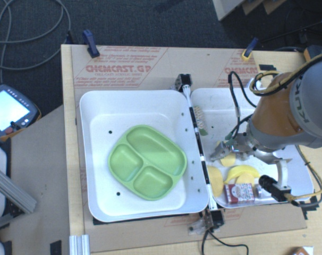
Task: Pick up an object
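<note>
My gripper (223, 152) is low in the right bin (214, 102), near its left wall, with the grey arm and its orange band (275, 116) above it. Just below the gripper lies a yellow banana-shaped piece (242, 172), and a small yellow bit (228, 161) shows right at the tip. I cannot tell whether it touches the gripper. A pale yellow piece (215, 180) leans at the bin's left wall. A small red and white box (240, 193) rests at the front edge.
The left bin (97, 110) holds a green divided plate (146, 161). A small ribbed beige thing (198, 119) lies in the right bin by the divider between the two bins. Blue clamps (90, 42) grip the board's far edge.
</note>
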`<state>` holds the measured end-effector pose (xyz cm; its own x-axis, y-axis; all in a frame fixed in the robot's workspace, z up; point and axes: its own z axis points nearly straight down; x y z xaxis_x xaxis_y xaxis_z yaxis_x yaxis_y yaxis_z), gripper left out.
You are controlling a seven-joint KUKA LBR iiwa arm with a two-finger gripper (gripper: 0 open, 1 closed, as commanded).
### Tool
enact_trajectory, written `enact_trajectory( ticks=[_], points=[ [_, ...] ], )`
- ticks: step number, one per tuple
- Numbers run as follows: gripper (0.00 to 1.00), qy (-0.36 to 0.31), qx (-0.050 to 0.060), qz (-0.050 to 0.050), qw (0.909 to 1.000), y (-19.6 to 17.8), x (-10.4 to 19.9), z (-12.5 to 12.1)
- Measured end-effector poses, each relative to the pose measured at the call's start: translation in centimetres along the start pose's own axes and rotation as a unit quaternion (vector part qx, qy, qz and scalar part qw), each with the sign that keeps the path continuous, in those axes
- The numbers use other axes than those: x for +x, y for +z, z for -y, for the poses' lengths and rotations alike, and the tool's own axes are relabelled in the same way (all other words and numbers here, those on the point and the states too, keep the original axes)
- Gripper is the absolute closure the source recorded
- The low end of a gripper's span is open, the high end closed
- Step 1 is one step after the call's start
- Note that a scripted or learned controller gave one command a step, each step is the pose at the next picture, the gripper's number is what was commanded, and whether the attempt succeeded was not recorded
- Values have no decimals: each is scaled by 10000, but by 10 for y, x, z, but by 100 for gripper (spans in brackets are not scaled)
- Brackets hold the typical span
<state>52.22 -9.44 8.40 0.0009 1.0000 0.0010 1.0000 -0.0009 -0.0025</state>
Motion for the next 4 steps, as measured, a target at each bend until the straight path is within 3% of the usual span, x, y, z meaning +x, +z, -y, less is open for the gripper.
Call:
enact_trajectory(
  ticks=[1,2,4],
  points=[
    [0,0,-3,-1,10000,0,-10,21],
    [0,-10,-17,5,10000,-1,-5,-60],
    [0,-2,-2,0,10000,0,-10,-5]
  ],
)
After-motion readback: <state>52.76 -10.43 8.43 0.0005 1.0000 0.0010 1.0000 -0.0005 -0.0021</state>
